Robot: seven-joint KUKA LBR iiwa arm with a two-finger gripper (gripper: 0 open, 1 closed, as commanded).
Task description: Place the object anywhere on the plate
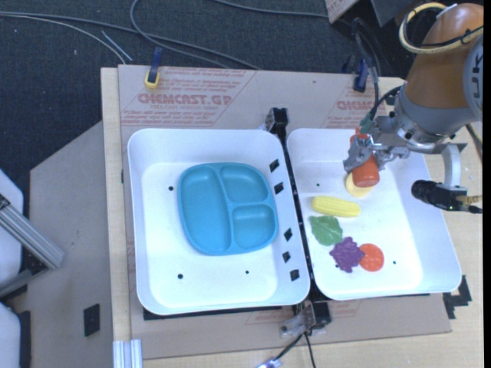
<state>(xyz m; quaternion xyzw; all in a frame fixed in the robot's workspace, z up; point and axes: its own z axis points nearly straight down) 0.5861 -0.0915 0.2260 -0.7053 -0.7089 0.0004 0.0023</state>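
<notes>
Two bins on the worktop: the blue plate [227,207] sits in the left one. Right of the plate, in the other bin, the fingers [364,164] clamp an orange-red object [367,174], above the corn [335,205], lettuce [326,228] and grapes [346,253].

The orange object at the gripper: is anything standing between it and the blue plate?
Only the adjoining bin walls, edged with black clips, separate the orange object at the gripper from the blue plate. Nothing lies on the plate.
</notes>
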